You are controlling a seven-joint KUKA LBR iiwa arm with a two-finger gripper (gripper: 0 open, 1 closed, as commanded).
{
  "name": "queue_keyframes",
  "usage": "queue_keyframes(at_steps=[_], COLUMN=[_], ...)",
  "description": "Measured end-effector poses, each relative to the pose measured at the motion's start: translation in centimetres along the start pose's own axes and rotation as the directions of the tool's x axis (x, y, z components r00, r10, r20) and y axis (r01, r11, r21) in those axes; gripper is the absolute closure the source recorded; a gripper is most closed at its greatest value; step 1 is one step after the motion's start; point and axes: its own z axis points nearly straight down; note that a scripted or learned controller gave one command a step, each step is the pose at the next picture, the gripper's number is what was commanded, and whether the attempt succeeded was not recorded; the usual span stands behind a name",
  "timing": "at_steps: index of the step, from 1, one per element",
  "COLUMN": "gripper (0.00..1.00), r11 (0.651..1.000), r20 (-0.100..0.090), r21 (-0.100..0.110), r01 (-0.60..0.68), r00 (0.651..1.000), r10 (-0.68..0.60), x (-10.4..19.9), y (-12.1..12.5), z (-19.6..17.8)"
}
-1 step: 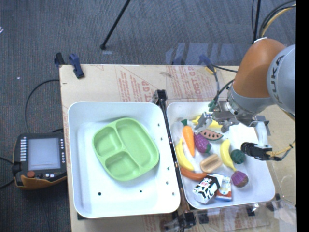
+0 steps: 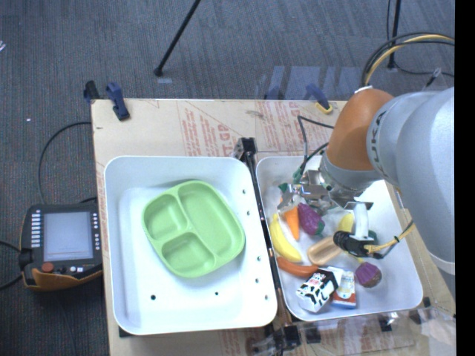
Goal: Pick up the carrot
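We see the gripper (image 2: 306,193) low over the far part of the right bin (image 2: 397,269), at the end of the grey arm (image 2: 415,154) with its orange band (image 2: 355,128); from this slant we cannot tell how it is set or whether it has hold of anything. Just below it the carrot (image 2: 292,222) lies in the bin, its green top toward the gripper; a purple vegetable (image 2: 310,219) touches the carrot's right side, and a banana (image 2: 283,239) curves along its left. Nearer the front lie a red-orange pepper (image 2: 297,268), a tan sausage-like piece (image 2: 323,250), a small black-and-white carton (image 2: 317,288) and a dark purple ball (image 2: 369,274); a yellow piece (image 2: 346,222) sits by the arm. The left bin (image 2: 126,199) holds a green divided plate (image 2: 193,228); left of the bench (image 2: 185,124) a handheld controller (image 2: 63,245) rests on the floor.
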Motion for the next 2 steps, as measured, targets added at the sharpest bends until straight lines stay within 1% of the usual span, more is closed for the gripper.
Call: queue_keyframes(at_steps=[1,2], gripper=[1.0,1.0], r11=[1.0,0.944], r20=[-0.003,0.0], r21=[0.004,0.001], r01=[-0.001,-0.331], r00=[1.0,0.944], r10=[0.001,0.331], x=[0.0,4.5], y=[0.0,-5.4], z=[-1.0,-10.1])
